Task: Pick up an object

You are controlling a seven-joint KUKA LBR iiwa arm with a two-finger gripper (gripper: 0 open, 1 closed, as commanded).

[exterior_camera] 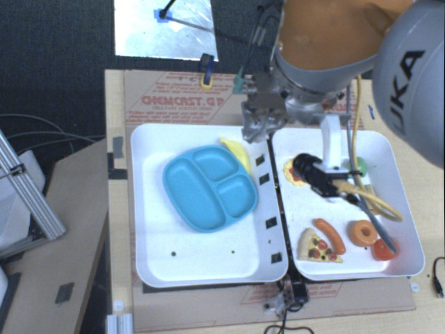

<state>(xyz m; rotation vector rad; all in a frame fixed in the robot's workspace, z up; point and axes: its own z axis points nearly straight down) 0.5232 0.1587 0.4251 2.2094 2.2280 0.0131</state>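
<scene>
Nearest the camera lies a toy pizza slice (318, 246), well to the right of the blue plate (208, 197) and lower in the frame, in the right bin (403, 207). A sausage (329, 234) sits just behind it, with a doughnut (361, 232) and a red piece (384, 250) further right of the plate again. Any of these would serve as the thing to pick. The hand (261, 132), though, is well apart from them: it hangs just off the plate's far right corner, over the wall where the two bins meet. Whether it is open or closed I cannot tell from this angle, and nothing is seen held in it.

The closest candidate is the yellow piece (236, 153), likely a toy banana, lying against the plate's far right rim in the left bin (149, 256).

To do this step well, I judge the hand should shift a little toward the plate until it is centred over the yellow piece rather than the bin wall. It should then turn so that it closes across the piece's narrow width, and descend wide open. The likely trouble is one side landing on the plate's rim or on the wall, which would block the descent or tip the plate. The piece is also low and slim, so the grip must reach nearly to the bin floor. If that corner proves too cramped, the sausage, lying free well right of the plate, looks the easier take.
</scene>
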